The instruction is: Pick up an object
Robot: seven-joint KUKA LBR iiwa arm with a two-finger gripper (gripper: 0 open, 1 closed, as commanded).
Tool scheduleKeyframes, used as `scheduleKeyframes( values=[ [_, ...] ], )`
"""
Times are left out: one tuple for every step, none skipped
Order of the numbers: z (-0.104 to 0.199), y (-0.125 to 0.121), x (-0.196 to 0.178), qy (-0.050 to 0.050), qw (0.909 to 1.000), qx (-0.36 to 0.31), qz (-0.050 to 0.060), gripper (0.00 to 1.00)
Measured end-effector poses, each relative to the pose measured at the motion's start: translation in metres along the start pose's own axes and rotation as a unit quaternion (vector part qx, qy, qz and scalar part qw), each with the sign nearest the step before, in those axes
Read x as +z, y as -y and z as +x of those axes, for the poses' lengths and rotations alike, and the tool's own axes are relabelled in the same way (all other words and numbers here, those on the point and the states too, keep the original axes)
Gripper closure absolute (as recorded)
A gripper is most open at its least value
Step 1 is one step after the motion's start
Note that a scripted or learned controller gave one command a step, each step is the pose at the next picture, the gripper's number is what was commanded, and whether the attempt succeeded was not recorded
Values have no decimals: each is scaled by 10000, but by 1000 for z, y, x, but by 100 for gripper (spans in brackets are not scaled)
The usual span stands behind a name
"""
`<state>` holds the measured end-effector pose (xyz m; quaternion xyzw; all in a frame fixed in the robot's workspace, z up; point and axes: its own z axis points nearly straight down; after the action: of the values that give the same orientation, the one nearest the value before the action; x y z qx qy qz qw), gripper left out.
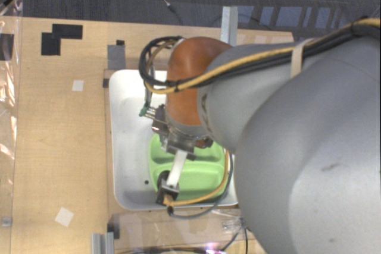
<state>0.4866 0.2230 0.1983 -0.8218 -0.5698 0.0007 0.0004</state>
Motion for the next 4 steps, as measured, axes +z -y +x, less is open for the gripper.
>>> scheduleKeyframes(
  values=[
    [11, 4, -14, -6, 9486, -3164, -12, 100],
    [-14, -6, 9, -3, 8654, -5011, -20, 100],
    [7, 1, -113, -25, 9376, -3476, -48, 100],
    [-20, -8, -54, 0, 9632, -2689, -10, 100]
  ],
)
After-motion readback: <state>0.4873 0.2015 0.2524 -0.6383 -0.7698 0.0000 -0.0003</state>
